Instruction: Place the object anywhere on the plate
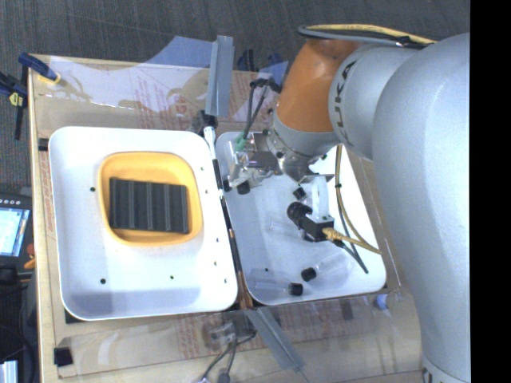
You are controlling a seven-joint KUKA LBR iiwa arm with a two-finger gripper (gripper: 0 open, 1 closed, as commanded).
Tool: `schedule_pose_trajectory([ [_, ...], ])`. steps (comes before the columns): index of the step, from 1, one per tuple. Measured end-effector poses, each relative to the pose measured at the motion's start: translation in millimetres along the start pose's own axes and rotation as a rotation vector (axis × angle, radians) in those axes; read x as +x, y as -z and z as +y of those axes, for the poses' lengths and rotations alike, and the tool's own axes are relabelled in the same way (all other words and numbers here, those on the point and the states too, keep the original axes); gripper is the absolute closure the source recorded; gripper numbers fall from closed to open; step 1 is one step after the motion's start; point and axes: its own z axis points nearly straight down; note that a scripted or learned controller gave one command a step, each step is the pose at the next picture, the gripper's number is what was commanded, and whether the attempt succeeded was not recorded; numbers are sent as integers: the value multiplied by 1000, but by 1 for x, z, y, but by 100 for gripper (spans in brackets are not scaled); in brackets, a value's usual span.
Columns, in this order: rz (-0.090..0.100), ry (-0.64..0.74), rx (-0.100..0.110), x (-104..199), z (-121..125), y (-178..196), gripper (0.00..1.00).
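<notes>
My hand [247,166] hangs low over the right bin [271,274], near its left wall; honestly can't tell its grip. Yellow plate [148,164] sits in the left bin [120,294].

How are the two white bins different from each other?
The left bin holds a yellow plate with a dark ridged middle; the right bin holds small dark pieces and no plate. The arm hangs over the right bin, not the left bin. Both are white, shallow and sit side by side.
</notes>
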Motion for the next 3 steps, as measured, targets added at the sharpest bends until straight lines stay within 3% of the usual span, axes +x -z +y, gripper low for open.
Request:
schedule_pose_trajectory([
  [1,1,42,-1,40,21,10,100],
  [2,-1,240,-2,66,42,-12,100],
  [3,-1,240,-2,65,42,-12,0],
])
